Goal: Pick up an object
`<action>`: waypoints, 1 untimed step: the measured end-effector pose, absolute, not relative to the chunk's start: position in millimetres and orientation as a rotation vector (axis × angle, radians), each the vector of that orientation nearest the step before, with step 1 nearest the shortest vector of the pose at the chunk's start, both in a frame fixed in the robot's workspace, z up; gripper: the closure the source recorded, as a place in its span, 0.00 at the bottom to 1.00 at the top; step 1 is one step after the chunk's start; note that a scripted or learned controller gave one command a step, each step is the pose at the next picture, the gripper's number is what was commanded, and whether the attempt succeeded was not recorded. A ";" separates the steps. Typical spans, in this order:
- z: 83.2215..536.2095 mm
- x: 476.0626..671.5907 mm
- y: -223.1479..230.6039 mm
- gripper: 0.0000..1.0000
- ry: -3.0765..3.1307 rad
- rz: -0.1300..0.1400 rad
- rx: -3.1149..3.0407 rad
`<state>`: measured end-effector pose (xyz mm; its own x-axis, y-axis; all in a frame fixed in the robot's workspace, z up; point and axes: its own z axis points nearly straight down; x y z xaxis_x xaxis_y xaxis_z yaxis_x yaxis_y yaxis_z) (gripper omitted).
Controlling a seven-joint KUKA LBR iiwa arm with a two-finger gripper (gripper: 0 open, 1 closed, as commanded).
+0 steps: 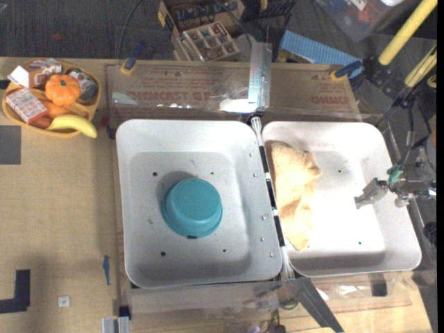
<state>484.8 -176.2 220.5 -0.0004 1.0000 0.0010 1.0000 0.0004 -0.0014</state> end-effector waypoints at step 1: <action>167.1 551.9 -152.7 0.00 -2.051 -0.001 -2.383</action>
